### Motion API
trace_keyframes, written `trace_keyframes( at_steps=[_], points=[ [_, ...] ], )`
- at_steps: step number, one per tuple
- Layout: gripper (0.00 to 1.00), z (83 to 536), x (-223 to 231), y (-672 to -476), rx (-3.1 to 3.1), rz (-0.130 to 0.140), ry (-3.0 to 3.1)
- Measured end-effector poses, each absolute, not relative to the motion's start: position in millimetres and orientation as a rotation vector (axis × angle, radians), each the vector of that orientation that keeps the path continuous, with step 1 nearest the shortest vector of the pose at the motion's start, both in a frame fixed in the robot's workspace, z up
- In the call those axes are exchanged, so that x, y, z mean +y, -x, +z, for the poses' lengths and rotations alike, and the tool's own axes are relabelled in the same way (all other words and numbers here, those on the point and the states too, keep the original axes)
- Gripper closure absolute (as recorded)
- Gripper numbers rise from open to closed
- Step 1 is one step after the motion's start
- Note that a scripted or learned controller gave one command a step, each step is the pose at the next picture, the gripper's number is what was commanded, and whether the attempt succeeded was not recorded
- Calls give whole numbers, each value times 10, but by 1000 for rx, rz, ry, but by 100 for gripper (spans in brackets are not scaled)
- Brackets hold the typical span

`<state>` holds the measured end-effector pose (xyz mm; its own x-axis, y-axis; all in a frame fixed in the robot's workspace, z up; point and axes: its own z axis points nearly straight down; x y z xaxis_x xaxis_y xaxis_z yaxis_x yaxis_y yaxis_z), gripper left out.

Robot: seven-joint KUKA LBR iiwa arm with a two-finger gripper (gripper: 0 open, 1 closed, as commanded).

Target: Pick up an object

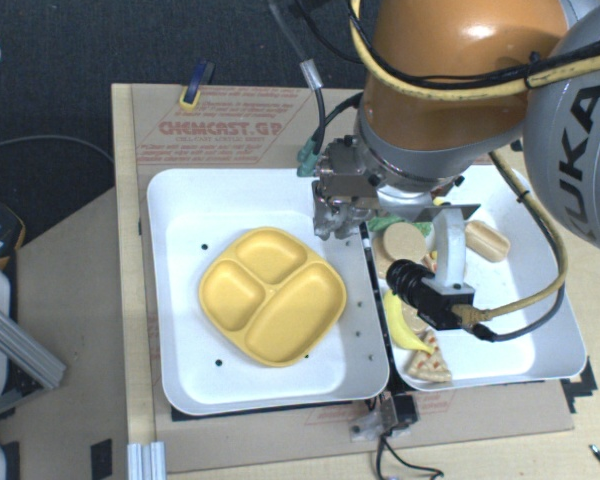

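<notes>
The gripper point(334, 224) hangs low over the seam where the two bins meet, just beside the upper right corner of the yellow divided plate point(268, 294). The big orange wrist band sits right on top of it from this angle, so whether it is spread or closed I cannot tell, and nothing shows caught in it.

The candidates: the plate lies flat in the left bin point(166, 268), three compartments up, taking most of the floor. Over in the right bin point(552, 353) there's a cluster: a round tan disc point(401, 240) closest to the seam, a pale block point(486, 240) beyond it, a banana point(401, 326) running along the inner wall, and a flat wedge like a pizza slice point(429, 365) at the near corner.

My read is that this is the descent-and-commit step, and the placing looks risky. Right over the bin walls, a straight drop would likely meet rim rather than object. The plate is wide and shallow, so only a rim pinch would work, with one side inside the lip and one outside. The disc looks the better bet: shift a touch right, straddle its edge, close gently, then lift straight up so it doesn't drag on the banana just beside it
</notes>
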<state>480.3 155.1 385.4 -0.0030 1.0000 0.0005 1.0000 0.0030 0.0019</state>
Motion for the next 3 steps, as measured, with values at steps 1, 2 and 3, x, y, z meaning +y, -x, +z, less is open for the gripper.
trace_keyframes(
  at_steps=[1,2,3],
  points=[
    [100,1920,2184,-4945,2231,-21,-2222],
    [100,973,2184,-5446,2222,5,-2222],
    [100,2359,1882,-5596,2212,22,-2218]
  ],
)
